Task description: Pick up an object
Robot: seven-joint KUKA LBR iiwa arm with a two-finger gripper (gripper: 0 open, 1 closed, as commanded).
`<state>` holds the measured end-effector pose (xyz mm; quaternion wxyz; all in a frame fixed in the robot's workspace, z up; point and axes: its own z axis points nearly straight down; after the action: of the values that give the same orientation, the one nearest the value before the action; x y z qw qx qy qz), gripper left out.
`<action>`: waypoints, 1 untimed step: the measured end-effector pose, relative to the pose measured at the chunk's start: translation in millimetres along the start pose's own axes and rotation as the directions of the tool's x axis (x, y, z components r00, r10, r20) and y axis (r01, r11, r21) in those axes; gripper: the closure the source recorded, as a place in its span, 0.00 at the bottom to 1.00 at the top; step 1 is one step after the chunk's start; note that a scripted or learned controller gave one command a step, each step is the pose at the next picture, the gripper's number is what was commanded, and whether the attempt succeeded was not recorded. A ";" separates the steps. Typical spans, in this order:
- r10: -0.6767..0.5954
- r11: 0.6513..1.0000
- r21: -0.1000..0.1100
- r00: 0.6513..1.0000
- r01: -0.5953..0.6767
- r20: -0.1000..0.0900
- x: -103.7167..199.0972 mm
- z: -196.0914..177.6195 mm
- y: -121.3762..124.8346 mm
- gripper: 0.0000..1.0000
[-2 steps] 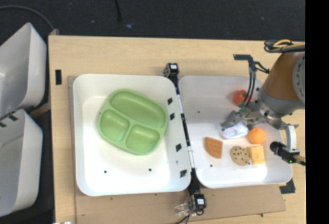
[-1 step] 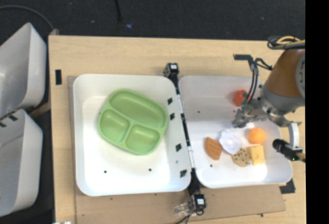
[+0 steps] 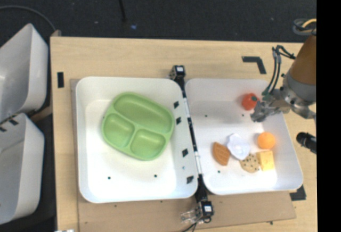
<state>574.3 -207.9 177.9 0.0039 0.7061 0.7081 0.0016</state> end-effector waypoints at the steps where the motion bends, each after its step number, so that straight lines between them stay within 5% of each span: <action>1: 0.000 1.000 -0.001 1.000 0.000 0.000 0.8 -64.9 -0.3 1.00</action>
<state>573.5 -206.8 242.8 0.0043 0.7060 0.7082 0.0017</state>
